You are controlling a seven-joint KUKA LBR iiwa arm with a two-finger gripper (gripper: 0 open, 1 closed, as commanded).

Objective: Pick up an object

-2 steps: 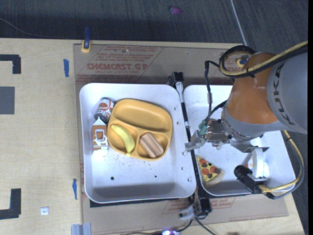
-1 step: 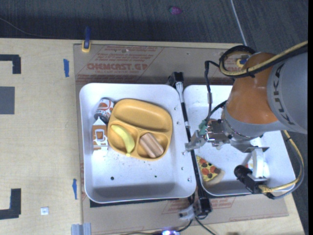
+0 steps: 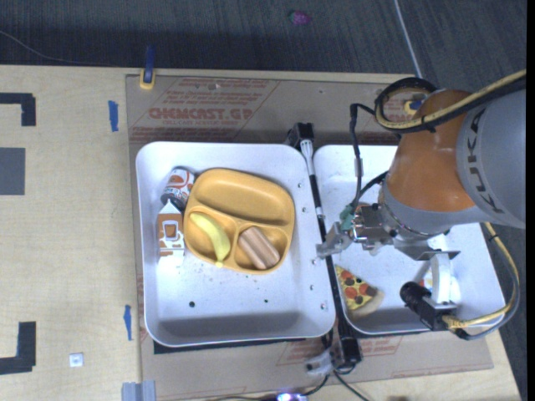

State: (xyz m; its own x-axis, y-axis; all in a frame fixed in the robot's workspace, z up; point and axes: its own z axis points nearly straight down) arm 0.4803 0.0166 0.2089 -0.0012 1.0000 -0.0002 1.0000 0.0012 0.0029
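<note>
My gripper (image 3: 338, 235) hangs low over the left edge of the right bin (image 3: 336, 170), close to the divider between the two bins. Just below it in that bin lies a toy pizza slice (image 3: 359, 293), apart from the gripper. In the left bin (image 3: 234, 303) a yellow divided plate (image 3: 242, 192) holds a banana (image 3: 211, 235) and a hot dog (image 3: 260, 248). A small can (image 3: 176, 187) and an orange-and-white carton (image 3: 170, 232) lie against the plate's left side. I see nothing held in the gripper.
The arm's grey and orange body (image 3: 439, 178) covers most of the right bin. Black cables (image 3: 355, 149) loop above the gripper. A black rail (image 3: 313, 192) runs between the bins. The wooden bench (image 3: 67, 224) stretches to the left.
</note>
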